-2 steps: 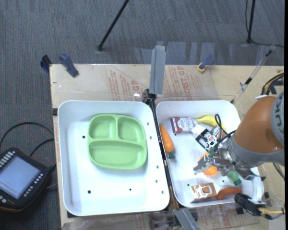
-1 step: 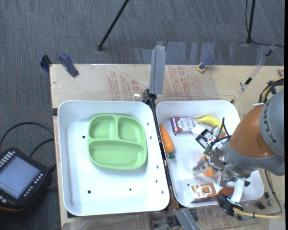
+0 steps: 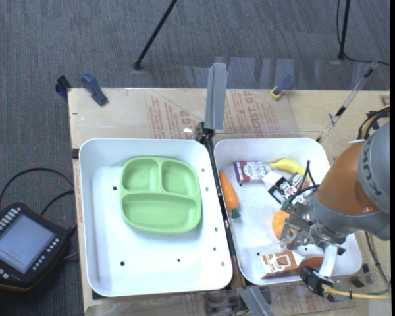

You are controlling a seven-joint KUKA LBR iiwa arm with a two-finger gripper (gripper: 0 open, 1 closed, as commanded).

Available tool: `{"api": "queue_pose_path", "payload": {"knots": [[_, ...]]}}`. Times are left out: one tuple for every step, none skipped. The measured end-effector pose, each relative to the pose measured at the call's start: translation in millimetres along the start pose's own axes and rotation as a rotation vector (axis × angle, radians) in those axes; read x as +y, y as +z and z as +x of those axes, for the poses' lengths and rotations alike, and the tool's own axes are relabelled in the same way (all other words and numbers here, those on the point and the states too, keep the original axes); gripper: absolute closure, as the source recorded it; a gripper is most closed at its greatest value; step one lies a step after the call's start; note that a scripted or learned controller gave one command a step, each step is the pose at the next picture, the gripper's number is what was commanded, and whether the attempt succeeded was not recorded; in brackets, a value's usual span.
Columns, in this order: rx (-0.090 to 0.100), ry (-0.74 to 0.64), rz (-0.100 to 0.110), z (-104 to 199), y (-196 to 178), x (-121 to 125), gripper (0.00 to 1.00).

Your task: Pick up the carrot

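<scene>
The carrot (image 3: 228,191) is orange with a small green stem end. It lies lengthwise along the left wall of the right bin (image 3: 252,232), just past the divider between the bins. My gripper (image 3: 293,233) hangs low over the right half of that bin, about a hand's width to the right of the carrot and apart from it. It sits right beside a round orange fruit (image 3: 278,222). The wrist and its orange band (image 3: 341,184) hide the gripper's tip.
The right bin also holds a maroon-and-white carton (image 3: 250,171), a banana (image 3: 286,166), a black-and-white packet (image 3: 283,188) and an orange-and-white box (image 3: 279,262). A green divided plate (image 3: 161,195) lies in the left bin (image 3: 87,209).
</scene>
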State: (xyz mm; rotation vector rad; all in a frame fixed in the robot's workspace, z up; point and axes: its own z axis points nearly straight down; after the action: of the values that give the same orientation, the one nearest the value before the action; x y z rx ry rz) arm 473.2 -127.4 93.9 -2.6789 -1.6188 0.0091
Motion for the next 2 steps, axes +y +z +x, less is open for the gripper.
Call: {"api": "queue_pose_path", "payload": {"knots": [[0.0, 0.399, -0.009, -12.8, -146.4, 23.5, 1.0], [0.0, 0.399, -0.008, -12.7, -146.3, 23.4, 0.0]]}}
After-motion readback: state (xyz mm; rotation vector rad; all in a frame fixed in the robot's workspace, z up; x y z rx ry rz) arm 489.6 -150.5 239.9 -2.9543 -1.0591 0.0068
